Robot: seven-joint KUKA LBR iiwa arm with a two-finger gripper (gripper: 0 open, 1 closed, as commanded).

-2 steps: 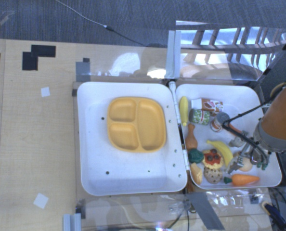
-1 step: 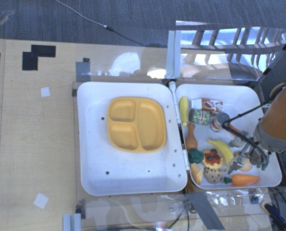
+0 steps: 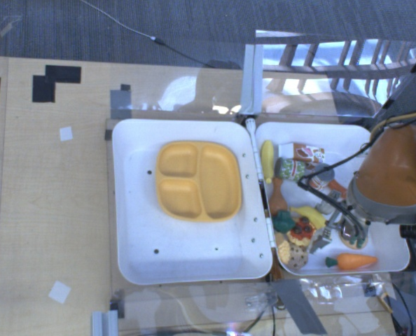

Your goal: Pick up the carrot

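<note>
The carrot [image 3: 353, 261], orange with a green stub at its left end, lies flat near the front wall of the right bin [image 3: 397, 257]. My gripper [image 3: 338, 238] hangs just behind and slightly left of it, over the bin floor. Its two fingers stand apart, one finger [image 3: 323, 239] beside the toy pile and the other nearer the carrot's middle. Nothing is between them. The carrot is apart from the fingers. The arm's orange band [image 3: 393, 173] rises at the right.
Toy food crowds the right bin's left side: a yellow corn cob [image 3: 267, 159], a labelled can [image 3: 298, 167], a green item [image 3: 283, 222], a banana [image 3: 310, 215] and a cracker [image 3: 295, 255]. A yellow divided plate [image 3: 197, 180] sits in the left bin [image 3: 138, 257].
</note>
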